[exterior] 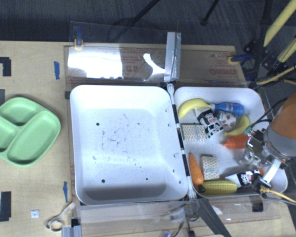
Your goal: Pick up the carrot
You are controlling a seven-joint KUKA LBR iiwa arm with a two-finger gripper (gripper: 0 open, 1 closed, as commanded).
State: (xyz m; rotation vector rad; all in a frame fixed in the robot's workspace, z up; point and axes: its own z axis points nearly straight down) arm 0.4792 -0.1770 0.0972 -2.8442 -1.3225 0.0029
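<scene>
Two white bins sit side by side on the bench, with a green divided plate (pixel 23 131) lying well apart on the wood to the left. The left bin (pixel 123 142) shows only faint scuffs and a few dark specks on its floor. In the right bin (pixel 254 98), the carrot (pixel 195 169) lies along the left wall near the front corner, its lower end meeting a corn cob (pixel 218 186) that rests across the front edge. Just beside the carrot is a small patterned pad (pixel 210 166). Farther back lie a banana (pixel 193 106), a black-and-white cow toy (pixel 210 122), a blue bottle (pixel 230 107) and another yellow item, partly hidden. An orange-red object (pixel 235 142) sits mid-bin, its shape hard to read. The gripper (pixel 257 168) hangs over the bin's right side, well apart from the carrot; its metal parts blur together, so whether the jaws are spread or pressed together cannot be told
</scene>
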